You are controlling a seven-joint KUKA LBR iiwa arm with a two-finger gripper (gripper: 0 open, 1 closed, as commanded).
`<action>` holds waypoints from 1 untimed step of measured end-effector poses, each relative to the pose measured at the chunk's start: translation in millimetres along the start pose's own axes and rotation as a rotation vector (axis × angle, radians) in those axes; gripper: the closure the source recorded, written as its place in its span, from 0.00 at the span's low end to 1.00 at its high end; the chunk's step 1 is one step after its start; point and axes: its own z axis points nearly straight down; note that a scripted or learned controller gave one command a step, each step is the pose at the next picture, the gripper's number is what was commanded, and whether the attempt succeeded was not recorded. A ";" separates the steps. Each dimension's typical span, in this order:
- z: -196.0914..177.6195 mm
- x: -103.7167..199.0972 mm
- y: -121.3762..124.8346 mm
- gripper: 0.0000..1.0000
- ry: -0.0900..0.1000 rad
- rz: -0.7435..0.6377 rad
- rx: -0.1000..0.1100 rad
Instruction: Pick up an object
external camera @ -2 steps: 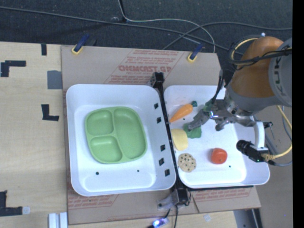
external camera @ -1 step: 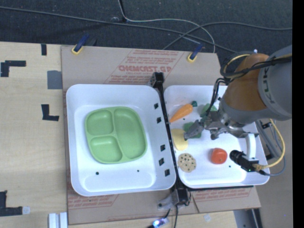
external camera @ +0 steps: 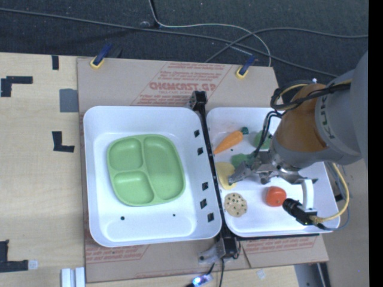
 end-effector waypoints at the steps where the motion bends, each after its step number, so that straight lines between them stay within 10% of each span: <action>1: -12.8 1.6 1.0 1.00 0.001 -0.003 -0.003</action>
